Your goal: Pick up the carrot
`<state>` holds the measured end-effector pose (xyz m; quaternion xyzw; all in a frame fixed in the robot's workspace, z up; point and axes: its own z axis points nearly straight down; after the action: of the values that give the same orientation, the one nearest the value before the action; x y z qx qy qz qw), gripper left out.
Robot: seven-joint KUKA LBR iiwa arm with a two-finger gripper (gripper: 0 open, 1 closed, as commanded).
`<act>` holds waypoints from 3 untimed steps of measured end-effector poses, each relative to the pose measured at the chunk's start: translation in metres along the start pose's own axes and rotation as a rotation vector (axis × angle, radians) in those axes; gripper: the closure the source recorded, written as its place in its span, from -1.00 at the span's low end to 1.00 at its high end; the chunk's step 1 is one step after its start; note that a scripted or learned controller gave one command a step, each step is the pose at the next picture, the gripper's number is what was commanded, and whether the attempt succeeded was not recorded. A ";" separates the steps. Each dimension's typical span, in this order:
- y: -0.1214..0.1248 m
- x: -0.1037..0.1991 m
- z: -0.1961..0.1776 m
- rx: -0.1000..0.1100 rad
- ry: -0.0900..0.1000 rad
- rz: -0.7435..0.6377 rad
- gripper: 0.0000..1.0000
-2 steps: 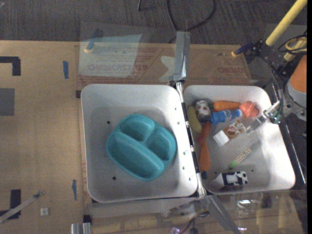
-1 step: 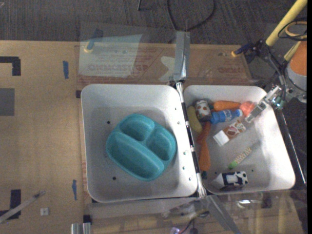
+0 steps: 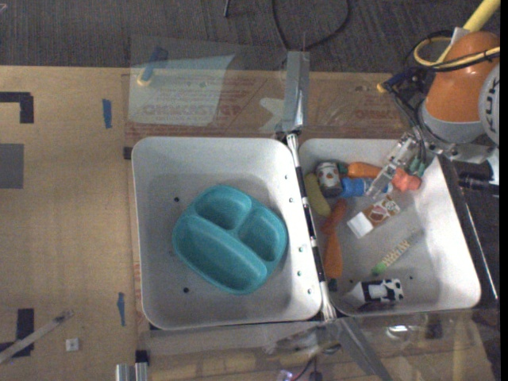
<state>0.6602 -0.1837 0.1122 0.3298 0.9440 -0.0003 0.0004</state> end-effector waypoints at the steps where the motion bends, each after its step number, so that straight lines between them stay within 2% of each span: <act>1: 0.031 0.026 0.024 0.007 0.002 -0.032 -1.00; 2: 0.031 0.026 0.014 0.004 0.000 -0.032 1.00; 3: 0.031 0.024 0.003 0.001 -0.005 -0.030 1.00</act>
<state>0.6604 -0.1444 0.1092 0.3157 0.9489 -0.0014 0.0026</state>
